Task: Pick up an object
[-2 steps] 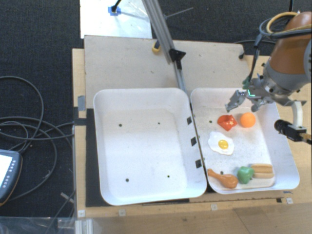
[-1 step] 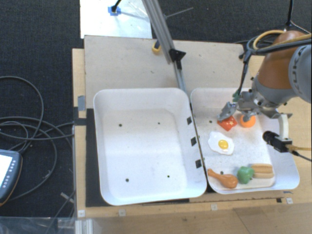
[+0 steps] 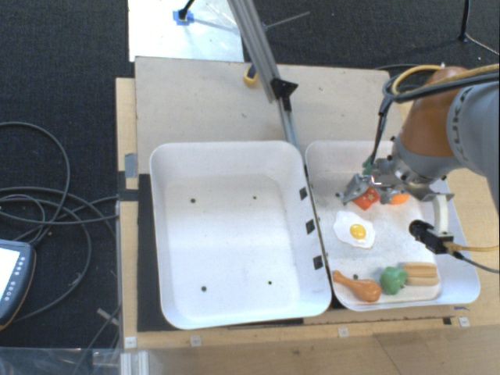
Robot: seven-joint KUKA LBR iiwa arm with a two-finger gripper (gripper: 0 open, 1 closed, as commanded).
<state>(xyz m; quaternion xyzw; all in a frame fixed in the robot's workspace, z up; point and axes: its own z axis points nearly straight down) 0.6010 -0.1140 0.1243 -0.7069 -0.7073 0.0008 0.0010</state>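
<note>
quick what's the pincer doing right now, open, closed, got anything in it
Pincer: low in the right white bin, down at a small red toy block; whether it is open, closed or gripping the block cannot be told.

A tan counter [image 3: 203,100] sits on dark carpet. Black cables [image 3: 55,201] loop across the floor at nine o'clock, beside a screen device [image 3: 12,276]. A grey metal pole [image 3: 258,41] slants in from twelve o'clock, passing a white panel [image 3: 156,22].

The grey arm [image 3: 461,123] reaches in from the right, wrist bent downward.
</note>
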